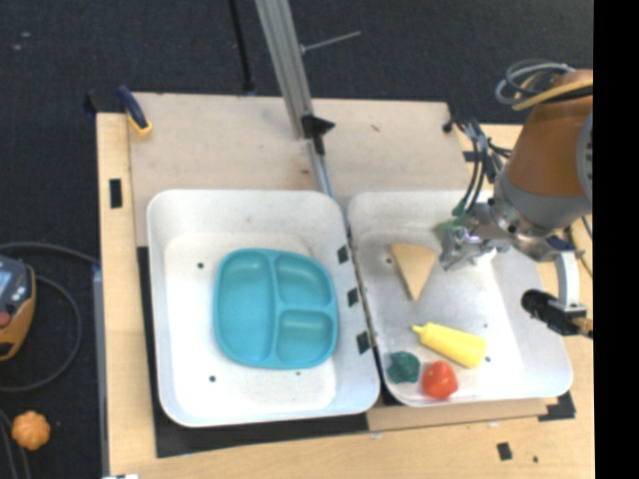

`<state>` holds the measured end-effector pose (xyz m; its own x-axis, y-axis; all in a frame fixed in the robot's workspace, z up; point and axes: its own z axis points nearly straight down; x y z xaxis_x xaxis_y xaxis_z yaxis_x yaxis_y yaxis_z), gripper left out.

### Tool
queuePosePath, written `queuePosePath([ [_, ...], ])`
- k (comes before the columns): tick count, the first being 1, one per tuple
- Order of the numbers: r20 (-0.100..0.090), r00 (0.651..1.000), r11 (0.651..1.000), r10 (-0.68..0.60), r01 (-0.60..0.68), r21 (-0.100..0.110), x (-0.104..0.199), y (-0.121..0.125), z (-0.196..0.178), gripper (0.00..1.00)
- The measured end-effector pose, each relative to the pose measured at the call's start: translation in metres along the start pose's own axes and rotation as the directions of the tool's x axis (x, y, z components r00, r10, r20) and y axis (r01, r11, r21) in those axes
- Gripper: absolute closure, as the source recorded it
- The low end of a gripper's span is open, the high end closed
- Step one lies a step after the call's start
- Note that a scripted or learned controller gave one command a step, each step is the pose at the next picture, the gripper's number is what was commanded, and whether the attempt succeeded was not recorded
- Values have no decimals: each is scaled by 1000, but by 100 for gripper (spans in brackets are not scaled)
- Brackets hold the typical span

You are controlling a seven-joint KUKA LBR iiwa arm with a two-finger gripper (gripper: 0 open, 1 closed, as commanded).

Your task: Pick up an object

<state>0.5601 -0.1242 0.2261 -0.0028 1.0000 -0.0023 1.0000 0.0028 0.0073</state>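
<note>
The gripper (461,247) hangs over the right bin (519,362), just beside a tan wedge (413,267); whether it is spread, I cannot tell. A teal divided plate (276,306) lies in the left bin (180,228).

Count: two white bins (165,218); one teal divided plate (275,307); one tan wedge (414,265); one yellow bottle (454,344); one red piece (439,379); one dark green piece (403,366).

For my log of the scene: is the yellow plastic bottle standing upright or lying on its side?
Lying on its side: the yellow plastic bottle rests lengthwise on the right white bin's floor, its tip toward the bin's middle.
</note>
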Motion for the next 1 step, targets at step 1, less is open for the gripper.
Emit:
queuePosePath([
  [1, 0, 1000, 1000, -1, 1, -2, 8, -2, -56, 100],
])
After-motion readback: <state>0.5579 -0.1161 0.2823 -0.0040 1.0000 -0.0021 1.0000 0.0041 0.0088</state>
